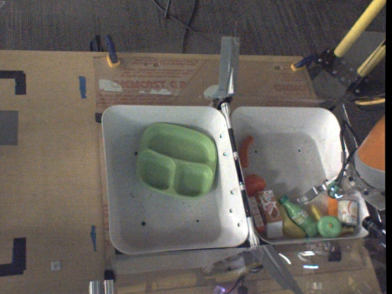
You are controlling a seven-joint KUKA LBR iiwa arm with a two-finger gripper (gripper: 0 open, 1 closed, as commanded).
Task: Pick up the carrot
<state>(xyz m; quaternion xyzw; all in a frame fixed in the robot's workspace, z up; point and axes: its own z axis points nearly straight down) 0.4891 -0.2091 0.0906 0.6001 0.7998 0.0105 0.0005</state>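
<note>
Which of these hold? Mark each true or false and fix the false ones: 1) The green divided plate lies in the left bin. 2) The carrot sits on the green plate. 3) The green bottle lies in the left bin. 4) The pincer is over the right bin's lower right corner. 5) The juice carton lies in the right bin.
1) True: the green divided plate lies in the left bin.
2) False: the carrot lies in the right bin, near its left wall.
3) False: the green bottle lies in the right bin.
4) True: the pincer is there.
5) True: the juice carton lies there.
</note>
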